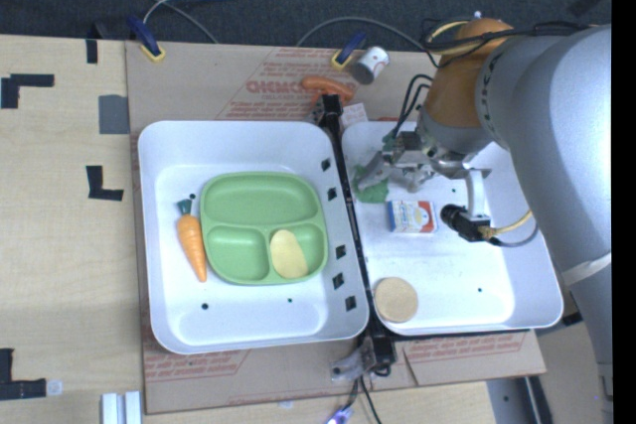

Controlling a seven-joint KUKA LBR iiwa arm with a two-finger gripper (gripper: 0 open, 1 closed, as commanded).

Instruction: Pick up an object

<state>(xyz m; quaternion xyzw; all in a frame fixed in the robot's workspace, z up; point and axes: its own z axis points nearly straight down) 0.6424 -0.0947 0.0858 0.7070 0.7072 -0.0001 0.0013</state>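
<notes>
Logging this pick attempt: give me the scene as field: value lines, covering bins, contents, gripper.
left bin: shallow white bin, holds green three-compartment plastic tray
tray contents: pale yellow oval piece in lower right compartment
beside tray: orange toy carrot, on its left, on bin floor
right bin: shallow white bin
right bin contents: small white printed carton; round tan disc near front left corner; green item, partly hidden
gripper: two-finger gripper low over right bin's rear left, by green item
grasp: cannot tell
</notes>
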